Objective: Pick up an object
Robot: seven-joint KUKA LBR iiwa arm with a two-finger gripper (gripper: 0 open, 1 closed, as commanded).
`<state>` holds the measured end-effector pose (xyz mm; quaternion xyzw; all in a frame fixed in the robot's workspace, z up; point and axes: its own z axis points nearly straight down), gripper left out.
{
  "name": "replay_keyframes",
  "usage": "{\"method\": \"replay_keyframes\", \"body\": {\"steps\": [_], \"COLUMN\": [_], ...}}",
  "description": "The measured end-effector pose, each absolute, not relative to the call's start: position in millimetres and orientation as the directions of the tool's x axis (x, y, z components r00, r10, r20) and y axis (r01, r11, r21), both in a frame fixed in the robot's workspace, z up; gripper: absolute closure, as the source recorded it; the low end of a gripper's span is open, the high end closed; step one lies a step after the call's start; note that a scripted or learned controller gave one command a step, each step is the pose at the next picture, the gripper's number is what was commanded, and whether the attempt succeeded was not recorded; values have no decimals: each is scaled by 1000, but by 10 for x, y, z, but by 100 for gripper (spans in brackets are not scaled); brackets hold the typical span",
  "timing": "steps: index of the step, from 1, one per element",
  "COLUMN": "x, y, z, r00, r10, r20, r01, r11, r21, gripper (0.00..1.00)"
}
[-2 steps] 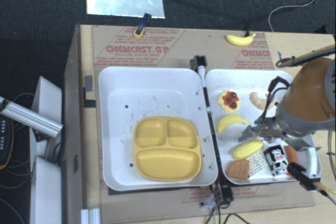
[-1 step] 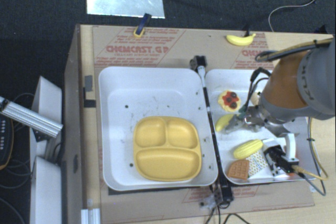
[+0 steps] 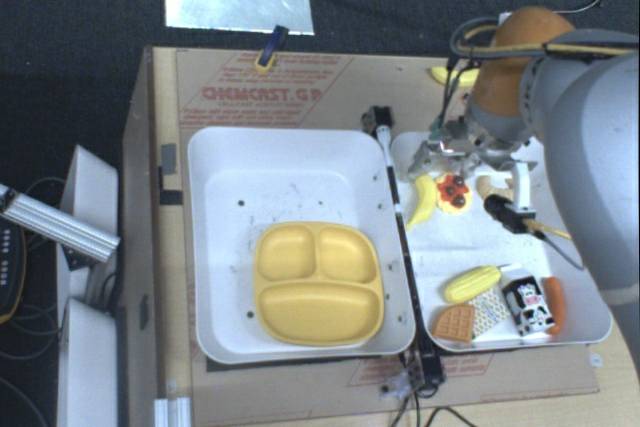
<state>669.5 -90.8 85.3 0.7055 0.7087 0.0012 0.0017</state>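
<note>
The gripper (image 3: 452, 165) hangs low over the far-left corner of the right bin (image 3: 592, 327), and the grey arm (image 3: 590, 165) covers much of that bin's right side. From up here I cannot tell whether the gripper is open or closed, and nothing shows in its grasp.

Right below it are the nearest candidates. A banana (image 3: 424, 200) lies against the bin's left wall, curving along it. A small red toy (image 3: 456, 192) sits just beside the banana on its right, touching or nearly touching.

At the near edge of the same bin there is a cluster. A corn cob (image 3: 471, 282) lies at a slant. A waffle (image 3: 454, 323) sits in the near-left corner, with a checkered piece (image 3: 490, 313) beside it. Next comes a black-and-white cow toy (image 3: 528, 305), then an orange sausage (image 3: 556, 301) by its right side. This cluster is well apart from the gripper.

In the left bin (image 3: 215, 215) there is one item, a yellow divided plate (image 3: 318, 282), sitting toward the near-right corner. Both bins rest side by side on the desk (image 3: 250, 90).
</note>
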Motion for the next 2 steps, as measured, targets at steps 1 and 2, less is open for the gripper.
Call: {"method": "replay_keyframes", "body": {"steps": [1,2], "x": [6711,6710], "y": [-916,-916], "z": [977,975], "r00": [-9,-10], "r10": [1000,1000], "r20": [-3,-3], "r01": [1000,1000], "r11": [9,10], "r21": [8,8], "gripper": [100,0]}}
